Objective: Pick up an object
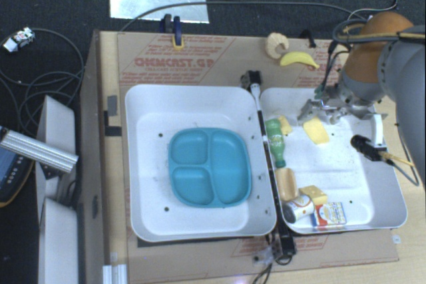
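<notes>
1. The gripper (319, 107) hangs low over the far part of the right bin (389, 199). I cannot tell how it is set.
2. The yellow block (317, 132) lies just beside it, near the bin's far edge, apart from the green bottle (275, 141) along the left wall.
3. Judgement: the block looks light and soft, likely to squash; grip across its short sides.
4. The left bin (143, 143) holds a blue tray (209, 166).
</notes>
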`<action>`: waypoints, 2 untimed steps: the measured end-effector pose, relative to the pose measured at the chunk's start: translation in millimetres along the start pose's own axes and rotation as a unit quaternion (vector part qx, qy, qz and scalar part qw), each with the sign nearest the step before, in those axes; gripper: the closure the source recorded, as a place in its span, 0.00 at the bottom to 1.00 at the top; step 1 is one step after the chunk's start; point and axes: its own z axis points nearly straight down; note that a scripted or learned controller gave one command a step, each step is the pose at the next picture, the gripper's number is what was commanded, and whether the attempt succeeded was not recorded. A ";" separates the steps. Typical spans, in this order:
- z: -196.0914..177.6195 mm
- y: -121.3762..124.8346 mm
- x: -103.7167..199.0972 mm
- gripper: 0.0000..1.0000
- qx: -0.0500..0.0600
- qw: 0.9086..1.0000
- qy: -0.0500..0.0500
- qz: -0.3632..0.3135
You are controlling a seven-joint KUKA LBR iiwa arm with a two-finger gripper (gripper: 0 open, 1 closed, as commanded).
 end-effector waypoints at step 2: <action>-0.2 -6.8 -45.3 0.00 0.000 1.000 0.000 0.000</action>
